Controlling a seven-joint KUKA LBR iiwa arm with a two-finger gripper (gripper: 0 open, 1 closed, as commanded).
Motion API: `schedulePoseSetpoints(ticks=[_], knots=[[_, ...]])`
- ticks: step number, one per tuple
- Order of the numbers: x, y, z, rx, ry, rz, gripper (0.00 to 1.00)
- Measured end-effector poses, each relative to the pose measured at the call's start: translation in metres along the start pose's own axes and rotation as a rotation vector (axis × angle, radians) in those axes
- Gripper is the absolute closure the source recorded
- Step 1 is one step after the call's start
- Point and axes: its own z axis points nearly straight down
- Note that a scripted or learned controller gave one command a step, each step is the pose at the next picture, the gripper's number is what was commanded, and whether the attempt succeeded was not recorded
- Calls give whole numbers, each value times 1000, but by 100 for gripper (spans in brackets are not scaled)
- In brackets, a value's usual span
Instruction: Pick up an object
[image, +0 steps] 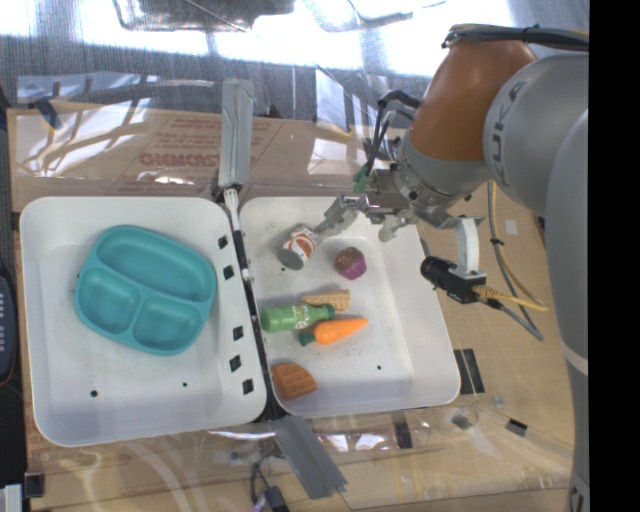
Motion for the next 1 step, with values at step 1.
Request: schedulePoseSetpoints(ticks=[1], knots=[[-6, 36, 118, 7, 0, -1, 0]])
